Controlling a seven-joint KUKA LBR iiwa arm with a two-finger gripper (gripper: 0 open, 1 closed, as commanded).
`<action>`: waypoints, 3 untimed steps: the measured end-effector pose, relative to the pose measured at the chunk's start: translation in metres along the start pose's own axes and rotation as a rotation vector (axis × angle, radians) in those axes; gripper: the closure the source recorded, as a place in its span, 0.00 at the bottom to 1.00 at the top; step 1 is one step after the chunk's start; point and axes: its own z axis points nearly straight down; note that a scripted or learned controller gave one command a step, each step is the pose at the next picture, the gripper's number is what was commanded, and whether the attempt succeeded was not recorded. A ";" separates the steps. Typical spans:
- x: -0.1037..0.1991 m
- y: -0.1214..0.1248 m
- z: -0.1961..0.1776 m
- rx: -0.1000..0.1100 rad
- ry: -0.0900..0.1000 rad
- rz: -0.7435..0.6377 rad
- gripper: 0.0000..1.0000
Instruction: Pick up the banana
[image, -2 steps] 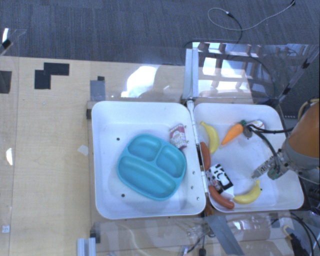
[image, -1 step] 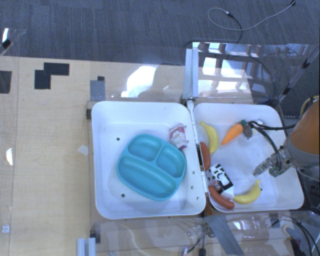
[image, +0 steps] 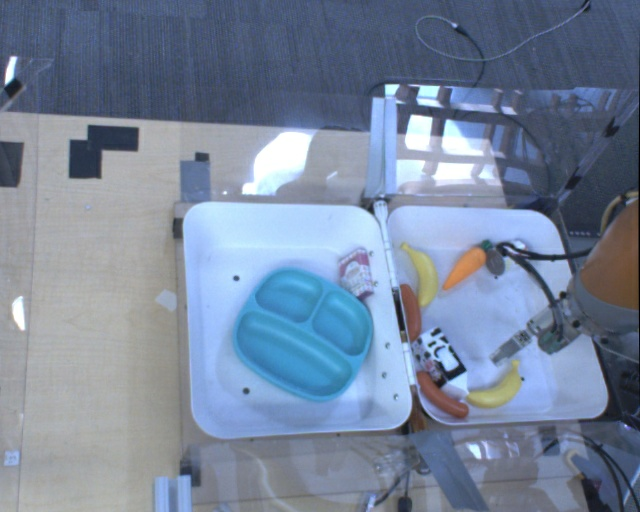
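Two yellow bananas lie in the right bin (image: 560, 235). One banana (image: 423, 273) rests near the bin's left wall at the back, curved and lengthwise. The other banana (image: 497, 389) lies near the front edge. My gripper (image: 508, 349) reaches in from the right and hangs low just behind and above the front banana. No object shows in its grasp.
An orange carrot (image: 464, 267) lies beside the back banana. Two reddish sausages (image: 411, 311) (image: 443, 396) and a black-and-white block (image: 438, 352) sit along the right bin's left side. The left bin (image: 210, 300) holds a blue divided plate (image: 303, 332) and a small packet (image: 356, 273). A black cable (image: 530, 255) trails to the arm.
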 end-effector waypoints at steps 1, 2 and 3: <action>-0.019 0.031 -0.032 0.015 0.015 -0.100 0.00; -0.001 -0.008 0.023 0.012 0.009 -0.080 0.00; -0.002 -0.005 0.011 0.005 0.003 -0.080 1.00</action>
